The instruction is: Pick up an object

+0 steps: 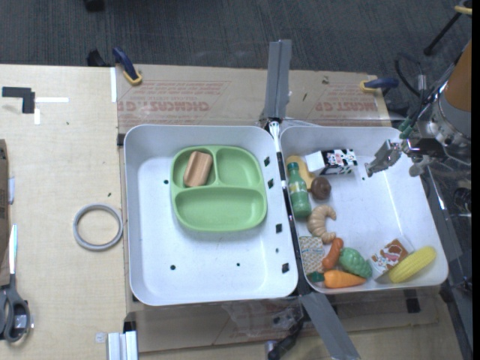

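My gripper (382,158) hangs over the upper right part of the right bin (405,201), with nothing seen in it. Left of it lies a cow-patterned carton (339,161). Along the bin's left side are a green bottle (298,193), a yellow banana (298,163), a brown ball (321,188) and a croissant (322,220). At the front lie a carrot (341,280), a green vegetable (354,262), a snack box (390,255) and a corn cob (412,265). In the left bin (150,261), a green divided plate (220,188) holds a bread roll (197,169).
On the bench to the left lie a tape ring (97,226) and scissors (11,306). A grey post (279,81) rises between the bins at the back. Blue-yellow clamps (127,66) hold the cardboard backing. Cables and the arm's body crowd the right edge.
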`<action>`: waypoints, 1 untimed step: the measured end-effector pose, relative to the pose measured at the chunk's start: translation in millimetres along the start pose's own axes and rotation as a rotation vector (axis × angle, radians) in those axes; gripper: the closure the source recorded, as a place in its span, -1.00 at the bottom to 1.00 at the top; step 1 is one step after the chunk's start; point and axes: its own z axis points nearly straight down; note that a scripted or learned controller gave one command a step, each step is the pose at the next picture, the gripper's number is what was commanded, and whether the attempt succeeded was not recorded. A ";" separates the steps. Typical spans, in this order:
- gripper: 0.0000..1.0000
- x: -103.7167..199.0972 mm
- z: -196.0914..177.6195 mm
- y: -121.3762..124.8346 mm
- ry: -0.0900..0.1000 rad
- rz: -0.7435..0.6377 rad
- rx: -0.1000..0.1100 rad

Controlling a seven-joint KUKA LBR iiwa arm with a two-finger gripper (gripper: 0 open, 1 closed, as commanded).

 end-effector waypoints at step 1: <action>-1.00 38.3 104.8 54.2 0.000 0.162 0.000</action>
